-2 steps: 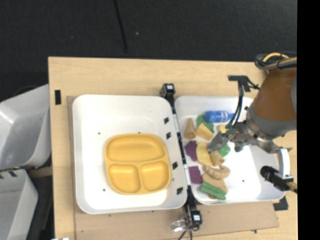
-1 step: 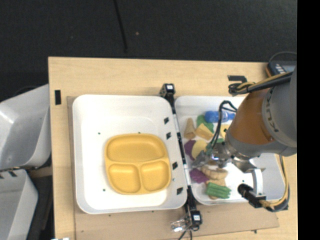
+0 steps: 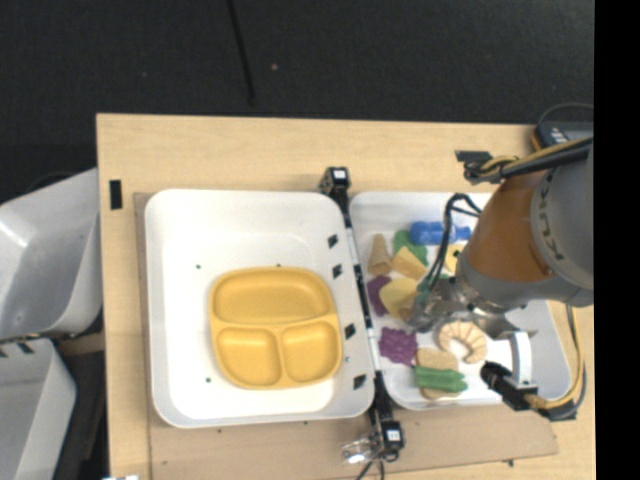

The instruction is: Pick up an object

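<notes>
While scanning from the near rim of the right bin (image 3: pixel 400 400) back, spotted a green piece (image 3: pixel 440 378), a croissant (image 3: pixel 463 340) and a purple bunch (image 3: pixel 397 345) packed close, then the gripper (image 3: pixel 430 310) down among yellow chunks (image 3: pixel 400 290), with a cone (image 3: pixel 380 255) and a blue piece (image 3: pixel 428 233) farther off. Couldn't tell if open or clamped on anything, tucked under the wrist as it was. Looked risky tbh: could easily nudge neighbours, pinch two at once, or come up with nothing, given such a tight crowd.
</notes>
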